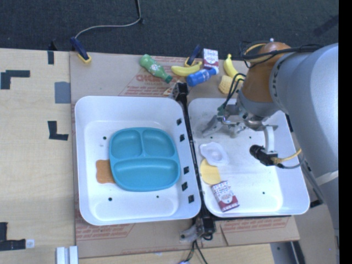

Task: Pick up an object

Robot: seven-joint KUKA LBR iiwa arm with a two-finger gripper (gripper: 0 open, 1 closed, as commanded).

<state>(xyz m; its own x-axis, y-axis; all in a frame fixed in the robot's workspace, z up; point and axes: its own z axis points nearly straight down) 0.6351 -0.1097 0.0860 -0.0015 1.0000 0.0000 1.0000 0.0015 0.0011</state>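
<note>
Lower right of the frame: a small red-and-white carton lies flat near the front edge of the right bin. Just above it, close to the divider between the bins, lies one yellow round piece, and above that, touching or nearly touching it, one clear plastic cup or lid. These three things are the loose items in the right bin.

Centre left: the left bin holds one blue divided plate with three compartments. One orange flat piece protrudes from under the plate's left edge.

Upper part of the right bin: the gripper hangs low over the bin floor with its two metal fingers spread apart, pointing toward the lower left of the frame. Nothing sits between them. The tips are just above the clear cup in the frame; contact cannot be determined.

The arm enters from the right edge, its grey body bulking large, the orange band directly above the wrist. A black fitting with a yellow cable hangs below the wrist.

Top centre, behind the bins on the cardboard: one green bottle, one blue bottle, two bananas, one small red-and-white box, one yellow block.
</note>
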